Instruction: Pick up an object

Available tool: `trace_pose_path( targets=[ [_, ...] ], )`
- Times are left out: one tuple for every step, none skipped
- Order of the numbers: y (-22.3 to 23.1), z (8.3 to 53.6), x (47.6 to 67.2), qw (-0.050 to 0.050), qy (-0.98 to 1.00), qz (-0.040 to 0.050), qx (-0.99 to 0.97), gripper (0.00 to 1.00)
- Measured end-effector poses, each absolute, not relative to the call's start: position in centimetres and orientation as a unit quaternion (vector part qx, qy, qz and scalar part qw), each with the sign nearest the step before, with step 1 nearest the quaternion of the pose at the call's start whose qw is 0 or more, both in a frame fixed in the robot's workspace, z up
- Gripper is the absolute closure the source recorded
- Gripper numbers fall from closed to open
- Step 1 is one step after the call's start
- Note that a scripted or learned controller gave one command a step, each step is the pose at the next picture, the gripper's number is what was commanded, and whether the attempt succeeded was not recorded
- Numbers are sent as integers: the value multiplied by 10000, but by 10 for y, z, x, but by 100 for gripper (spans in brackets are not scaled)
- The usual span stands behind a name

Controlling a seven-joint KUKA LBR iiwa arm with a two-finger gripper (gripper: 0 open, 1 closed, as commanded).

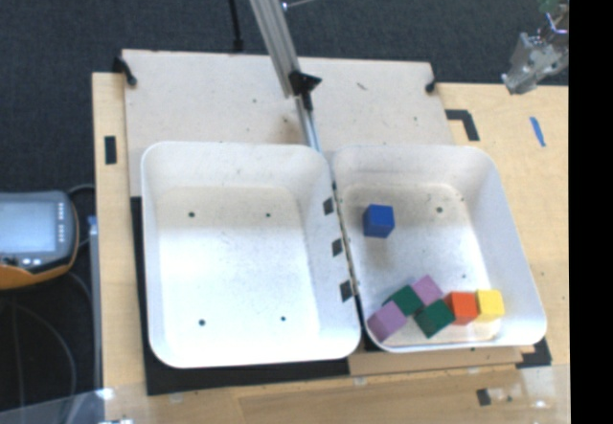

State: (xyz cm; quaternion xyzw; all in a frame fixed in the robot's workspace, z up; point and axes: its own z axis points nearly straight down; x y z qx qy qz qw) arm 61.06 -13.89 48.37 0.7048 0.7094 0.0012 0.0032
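A blue cube [378, 220] lies alone in the upper left part of the right bin [479, 221]. Along that bin's near wall sits a tight cluster: two purple blocks [387, 320] [427, 289], two green blocks [407, 301] [436, 319], an orange cube [464, 305] and a yellow cube [490, 303]. My gripper [538, 56] hangs at the far upper right, beyond the bench's back corner and well away from both bins. It is small and blurred there.
The left bin [239, 250] adjoins the right one along a shared rim. A slanted metal rail [270, 20] rises behind the bins. A white board [211, 97] lies behind them. A grey device [34, 231] sits off the bench's left edge.
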Motion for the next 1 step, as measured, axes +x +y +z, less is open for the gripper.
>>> trace_pose_path(
  targets=[
    [-88,514,676,38,7097,21,7045,100]
  ],
)
